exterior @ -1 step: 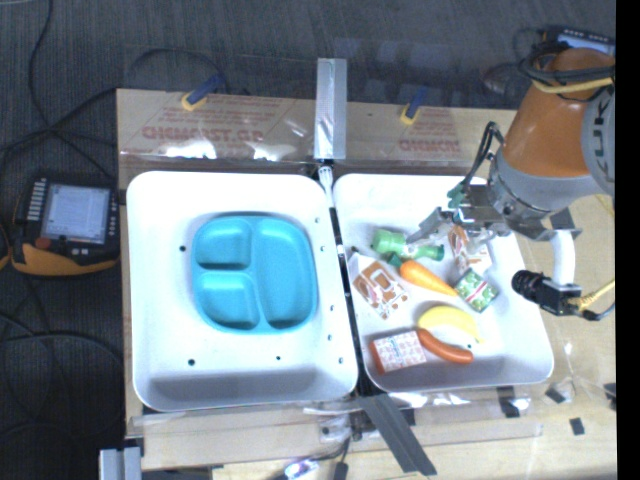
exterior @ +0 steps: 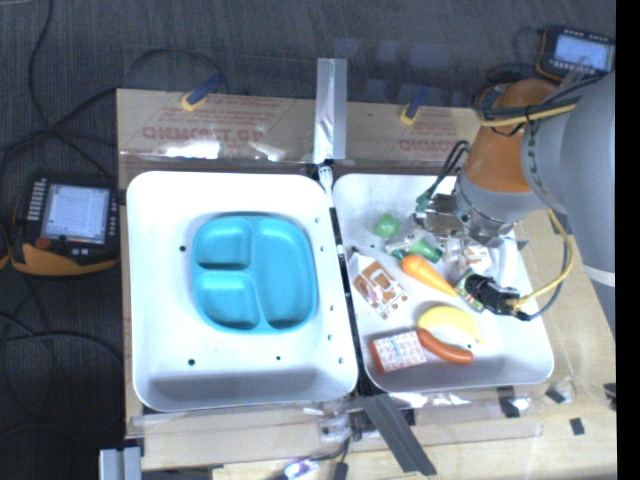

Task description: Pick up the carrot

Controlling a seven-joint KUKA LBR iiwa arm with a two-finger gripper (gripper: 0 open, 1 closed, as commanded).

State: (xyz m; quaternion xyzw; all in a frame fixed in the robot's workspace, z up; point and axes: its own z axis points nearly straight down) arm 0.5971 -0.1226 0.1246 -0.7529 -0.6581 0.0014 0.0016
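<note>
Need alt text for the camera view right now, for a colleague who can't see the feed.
The gripper hovers just above the carrot in the right bin, not holding it. Around the carrot lie a banana, a sausage, a green item and two small packets. The left bin holds a blue divided tray.

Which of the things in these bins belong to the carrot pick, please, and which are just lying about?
Belongs to the job:
- carrot, in the right bin
- gripper, just above the carrot's green end

Just lying about:
- banana
- sausage
- red packet
- patterned packet
- green item
- blue tray, left bin
</note>
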